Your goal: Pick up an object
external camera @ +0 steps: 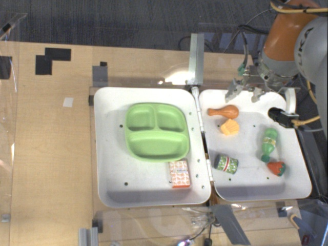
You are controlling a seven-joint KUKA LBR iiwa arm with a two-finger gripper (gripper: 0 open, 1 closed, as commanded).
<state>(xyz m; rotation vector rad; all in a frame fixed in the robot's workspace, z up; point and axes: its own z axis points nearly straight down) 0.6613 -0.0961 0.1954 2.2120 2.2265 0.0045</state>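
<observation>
Nearest me in the right bin (300,191) sit a small can (226,164), a strawberry (276,168) and a green bottle (268,144), then a cheese wedge (229,128) and drumstick (223,111), and farthest back the gripper (245,90) hangs spread open, holding nothing.

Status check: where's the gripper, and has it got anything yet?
Gripper open, above right bin's back edge, holding nothing. Drumstick nearest, just below it, cheese beside it. Nothing blocking.

Drumstick (223,111), cheese (230,128), can (226,164), bottle (268,144), strawberry (276,168)
</observation>
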